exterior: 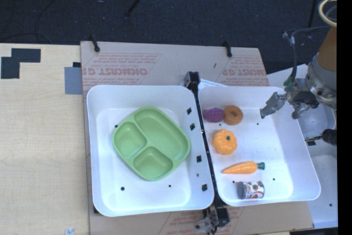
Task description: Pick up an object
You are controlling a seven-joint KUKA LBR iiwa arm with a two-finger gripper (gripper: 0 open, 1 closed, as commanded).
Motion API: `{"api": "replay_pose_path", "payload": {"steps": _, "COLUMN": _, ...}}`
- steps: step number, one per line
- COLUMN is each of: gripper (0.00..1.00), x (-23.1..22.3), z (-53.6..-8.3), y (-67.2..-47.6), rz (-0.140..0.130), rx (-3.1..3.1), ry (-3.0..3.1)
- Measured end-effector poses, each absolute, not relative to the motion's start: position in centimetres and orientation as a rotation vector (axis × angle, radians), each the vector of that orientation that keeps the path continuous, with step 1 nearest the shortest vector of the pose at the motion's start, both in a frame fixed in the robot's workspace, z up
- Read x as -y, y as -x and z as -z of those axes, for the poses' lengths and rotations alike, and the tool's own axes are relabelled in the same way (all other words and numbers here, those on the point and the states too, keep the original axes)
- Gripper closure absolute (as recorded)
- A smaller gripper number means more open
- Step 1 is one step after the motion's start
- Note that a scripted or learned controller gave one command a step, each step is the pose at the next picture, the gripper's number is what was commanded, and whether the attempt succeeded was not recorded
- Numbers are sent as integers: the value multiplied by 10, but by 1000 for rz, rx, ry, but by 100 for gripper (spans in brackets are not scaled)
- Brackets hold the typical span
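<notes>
The right bin [286, 140] holds several small items. A purple piece [213, 114] and a brown doughnut [234, 114] lie side by side near its far left corner. An orange pumpkin [224, 141] sits just in front of them. Closer to the front lie an orange carrot [242, 168] with a green tip and a small tin [251, 190] on its side. My gripper [285, 104] hangs over the bin's far right part, its two grey fingers [270, 104] spread apart with nothing between them, well right of the doughnut.
The left bin [104, 118] carries a green divided plate [150, 142]. A black divider [199, 140] runs between the two bins. Cardboard lies under both bins, and pale wooden bench stretches to the left.
</notes>
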State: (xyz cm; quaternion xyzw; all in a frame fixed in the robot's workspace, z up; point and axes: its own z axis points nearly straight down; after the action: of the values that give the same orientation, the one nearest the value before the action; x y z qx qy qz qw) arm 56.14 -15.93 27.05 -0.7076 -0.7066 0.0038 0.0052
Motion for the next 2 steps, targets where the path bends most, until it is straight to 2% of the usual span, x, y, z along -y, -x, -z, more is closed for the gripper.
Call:
{"api": "replay_pose_path", "payload": {"steps": 1, "gripper": 0, "x": 159, "z": -277, "y": -563, "rz": -1, "rx": 2221, "ry": 2221}}
{"api": "replay_pose_path", "payload": {"steps": 2, "gripper": 0, "x": 151, "z": -221, "y": -568, "rz": -6, "rx": 2217, "ry": 2216}}
